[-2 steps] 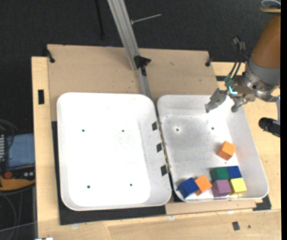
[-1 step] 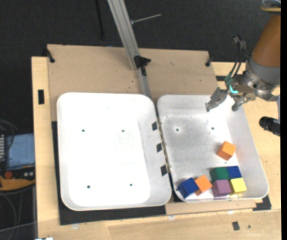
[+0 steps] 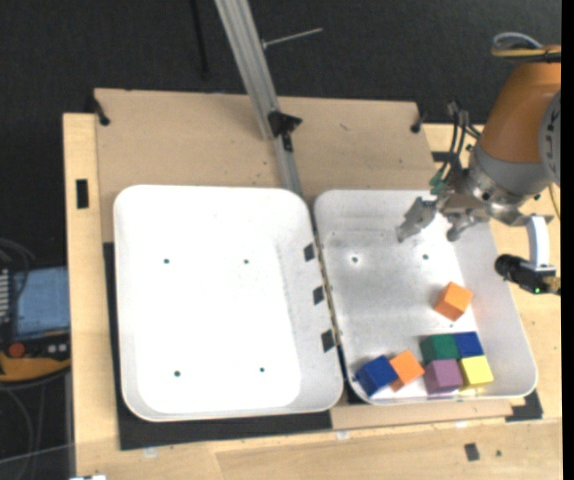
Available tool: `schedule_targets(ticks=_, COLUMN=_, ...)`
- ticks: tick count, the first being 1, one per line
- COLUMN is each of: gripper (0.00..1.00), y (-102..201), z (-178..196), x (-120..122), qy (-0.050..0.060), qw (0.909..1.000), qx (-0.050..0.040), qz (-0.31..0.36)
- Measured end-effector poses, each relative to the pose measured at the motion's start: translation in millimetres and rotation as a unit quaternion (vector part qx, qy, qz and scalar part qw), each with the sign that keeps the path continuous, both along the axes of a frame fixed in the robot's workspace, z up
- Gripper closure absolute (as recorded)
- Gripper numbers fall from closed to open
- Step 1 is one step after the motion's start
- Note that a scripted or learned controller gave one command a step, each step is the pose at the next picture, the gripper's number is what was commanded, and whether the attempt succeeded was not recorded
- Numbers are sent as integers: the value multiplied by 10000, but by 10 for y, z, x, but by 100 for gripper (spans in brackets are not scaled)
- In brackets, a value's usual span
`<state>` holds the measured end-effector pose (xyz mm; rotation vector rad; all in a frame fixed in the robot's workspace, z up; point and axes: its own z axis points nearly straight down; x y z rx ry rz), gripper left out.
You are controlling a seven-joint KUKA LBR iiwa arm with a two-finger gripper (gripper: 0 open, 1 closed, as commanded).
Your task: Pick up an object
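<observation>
No text, label, brand, number or sign could be read anywhere in the frame; the coloured blocks (image 3: 445,360) at lower right bore plain faces; the handheld device (image 3: 29,318) at far left was too blurred to read.

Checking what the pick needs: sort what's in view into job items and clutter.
For the job:
hand
lone orange cube
blue cube
purple cube
yellow cube
right bin

Lying about:
left bin
blue box with cables
metal pole

light: bright, even | shadows: faint | focus: slightly soft
</observation>
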<state>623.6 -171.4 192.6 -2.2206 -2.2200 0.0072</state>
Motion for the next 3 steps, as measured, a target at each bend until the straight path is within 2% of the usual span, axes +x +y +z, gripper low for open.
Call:
schedule_targets(ticks=1, gripper=0, y=29, z=-576, x=74, qy=-2, qw=10000, qx=2, qz=16)
schedule_targets(ticks=2, gripper=0, y=16, z=-967, x=76, qy=-21, qw=10000, qx=-5, qz=4)
schedule_targets(ticks=3, gripper=100, y=10, z=-831, x=91, qy=-51, qw=10000, qx=-3, qz=-5)
